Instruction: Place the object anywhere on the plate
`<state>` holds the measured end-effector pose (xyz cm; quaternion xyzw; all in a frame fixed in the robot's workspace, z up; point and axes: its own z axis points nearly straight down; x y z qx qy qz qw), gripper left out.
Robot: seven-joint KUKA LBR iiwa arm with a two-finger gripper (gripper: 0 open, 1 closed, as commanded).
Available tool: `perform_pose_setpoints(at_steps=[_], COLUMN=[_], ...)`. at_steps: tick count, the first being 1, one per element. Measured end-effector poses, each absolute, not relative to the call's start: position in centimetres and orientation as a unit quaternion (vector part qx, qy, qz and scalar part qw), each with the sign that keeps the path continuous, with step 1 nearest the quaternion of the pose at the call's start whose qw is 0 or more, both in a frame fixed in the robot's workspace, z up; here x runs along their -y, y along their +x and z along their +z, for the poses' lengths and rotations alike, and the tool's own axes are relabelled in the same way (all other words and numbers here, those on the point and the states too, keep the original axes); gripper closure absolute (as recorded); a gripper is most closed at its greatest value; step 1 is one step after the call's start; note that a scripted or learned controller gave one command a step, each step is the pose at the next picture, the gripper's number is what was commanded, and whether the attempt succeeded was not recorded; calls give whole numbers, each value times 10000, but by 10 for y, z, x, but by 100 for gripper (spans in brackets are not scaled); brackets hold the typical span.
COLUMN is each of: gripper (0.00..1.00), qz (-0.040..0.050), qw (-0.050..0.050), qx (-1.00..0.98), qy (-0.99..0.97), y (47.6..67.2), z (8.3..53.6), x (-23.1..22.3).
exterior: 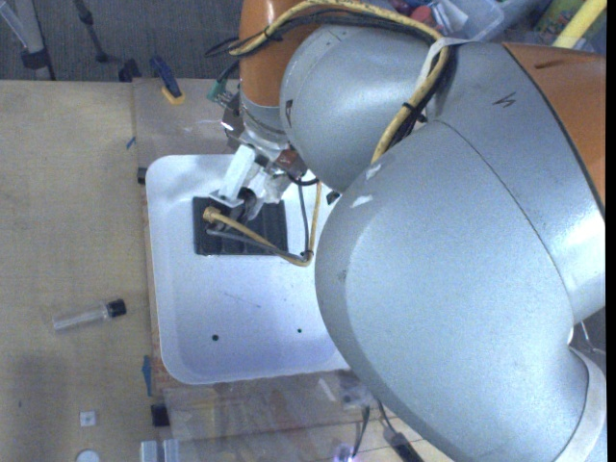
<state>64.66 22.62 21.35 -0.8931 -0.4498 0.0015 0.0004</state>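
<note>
A dark, flat square plate [231, 239] lies in the upper part of the left white bin [241, 345]. My gripper [241, 196] hangs directly over the plate's top edge, close to or touching it. A thin tan strand [255, 237] runs slantwise across the plate from the gripper's tip towards the arm; I cannot tell if it is a cable or the object. The gripper's own body hides whatever is under its tip.
The bulky grey arm [452, 258] covers the whole right side, including the right bin. A small clear tube with a black cap [89, 316] lies on the bench left of the bin. A blue clamp [169, 81] sits behind the bin.
</note>
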Motion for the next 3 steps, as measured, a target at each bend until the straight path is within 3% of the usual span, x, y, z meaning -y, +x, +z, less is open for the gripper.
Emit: perform_pose_setpoints(at_steps=[1, 2, 3], gripper=[100, 100, 100], qz=[-8, -13, 17], qw=[4, 8, 4], qx=[3270, 2110, 3694], qy=[-9450, -9775, -9293], y=[666, 655, 650], z=[220, 96, 184], x=[-226, -224, -220])
